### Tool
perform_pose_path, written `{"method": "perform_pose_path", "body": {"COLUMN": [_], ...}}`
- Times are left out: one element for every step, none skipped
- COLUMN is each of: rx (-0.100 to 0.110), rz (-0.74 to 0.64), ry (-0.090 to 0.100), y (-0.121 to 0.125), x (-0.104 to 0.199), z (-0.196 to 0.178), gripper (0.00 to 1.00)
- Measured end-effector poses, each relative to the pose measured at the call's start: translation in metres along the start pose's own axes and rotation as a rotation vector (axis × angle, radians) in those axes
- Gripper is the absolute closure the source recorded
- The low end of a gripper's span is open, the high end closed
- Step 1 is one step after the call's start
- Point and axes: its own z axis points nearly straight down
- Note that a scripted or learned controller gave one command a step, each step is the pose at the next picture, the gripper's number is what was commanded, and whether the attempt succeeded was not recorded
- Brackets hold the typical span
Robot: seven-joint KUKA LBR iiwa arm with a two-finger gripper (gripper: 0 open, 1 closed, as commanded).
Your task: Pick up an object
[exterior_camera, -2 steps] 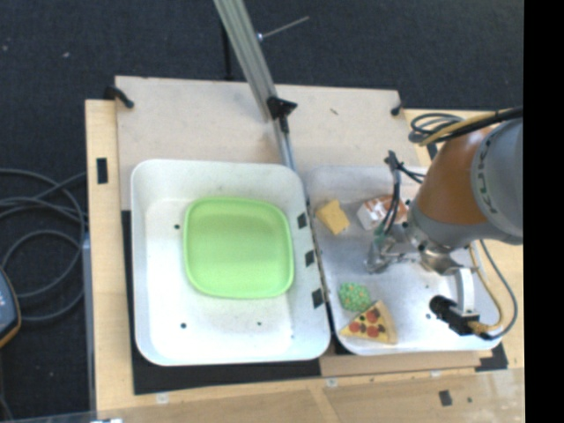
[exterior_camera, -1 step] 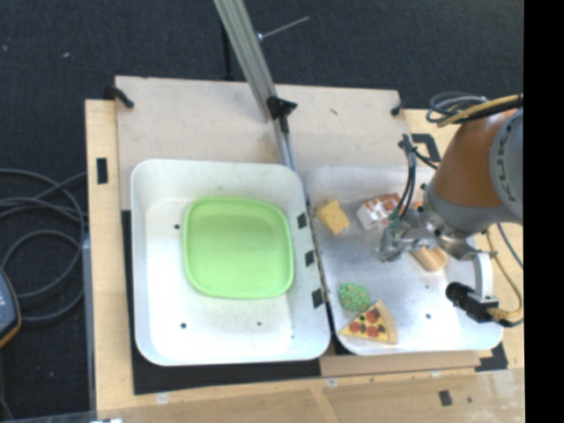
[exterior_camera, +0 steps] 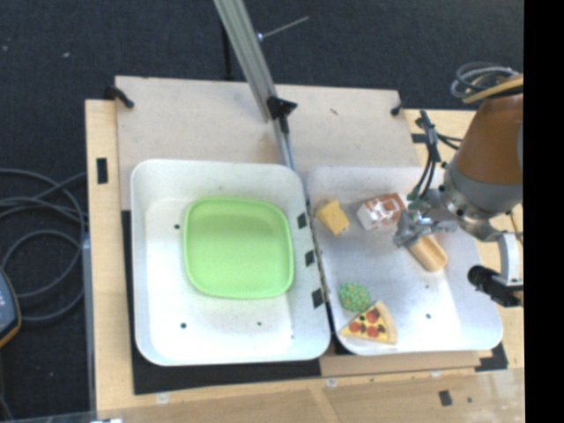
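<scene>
- The table (exterior_camera: pixel 352 126) carried two shallow white bins side by side, and a grey metal rail (exterior_camera: pixel 251 51) slanted down from the top of the view to the gap between them.
- The left bin (exterior_camera: pixel 159 324) held a green square plate (exterior_camera: pixel 238 247), lying flat near its middle.
- The right bin (exterior_camera: pixel 458 315) held all the small things.
- My arm (exterior_camera: pixel 493 152), with its orange band, came in over the right bin's far right side.
- My gripper (exterior_camera: pixel 414 229) sat low over the bin's upper right part, just beside a tan bread-like roll (exterior_camera: pixel 429 254) and near a red and white packet (exterior_camera: pixel 382 210); I could not tell whether it was apart or together, nor whether it touched either thing.
- The pizza slice (exterior_camera: pixel 370 324) lay at the bin's near edge, toward its left corner.
- A yellow cheese-like block (exterior_camera: pixel 332 216) lay near the bin's upper left, apart from the packet.
- A green broccoli-like piece (exterior_camera: pixel 354 295) lay just above the pizza slice, close to it.
</scene>
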Motion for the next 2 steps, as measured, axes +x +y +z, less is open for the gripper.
{"method": "perform_pose_path", "body": {"rx": [0.003, 0.005], "rz": [0.000, -0.004], "ry": [0.001, 0.002], "y": [0.001, -0.002], "x": [-0.001, 0.056], "z": [-0.024, -0.033], "gripper": [1.00, 1.00]}}
